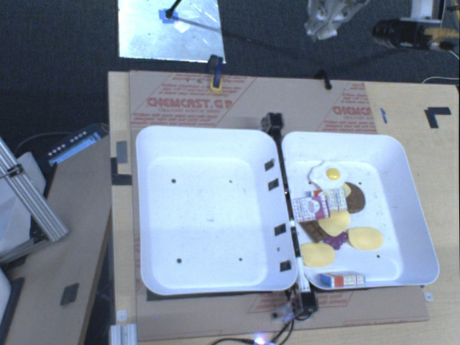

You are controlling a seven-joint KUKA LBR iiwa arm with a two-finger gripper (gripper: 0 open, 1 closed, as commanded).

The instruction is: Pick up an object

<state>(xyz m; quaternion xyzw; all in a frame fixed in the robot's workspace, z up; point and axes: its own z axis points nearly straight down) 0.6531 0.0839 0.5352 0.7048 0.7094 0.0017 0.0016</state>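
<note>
White plastic forms the two shallow bins set side by side on the cardboard-covered bench (180,103). The left bin (208,207) is seen with only a few dark dots on its floor. The right bin (392,192) carries a cluster of toy food gathered toward its left half. A fried egg (330,174) lies at the top of the cluster, its yolk turned up. Just below it a small pink and white carton (311,207) rests close to the divider between the bins, and a brown round piece (355,199) lies just to its right. Three yellow pieces are laid beneath: one (334,223) touching the carton, one (365,238) further right, and one (317,254) lower down beside the divider. A small purple item (336,240) is tucked between them, though what it is cannot be made out. A flat box with red and blue markings (341,279) lies against the near wall of the right bin, apart from the cluster. The gripper (327,16) is held high at the top of the view, above the dark floor and well apart from both bins and every object; nothing is seen between its fingers, and whether they are spread or closed cannot be told from this blurred view.
</note>
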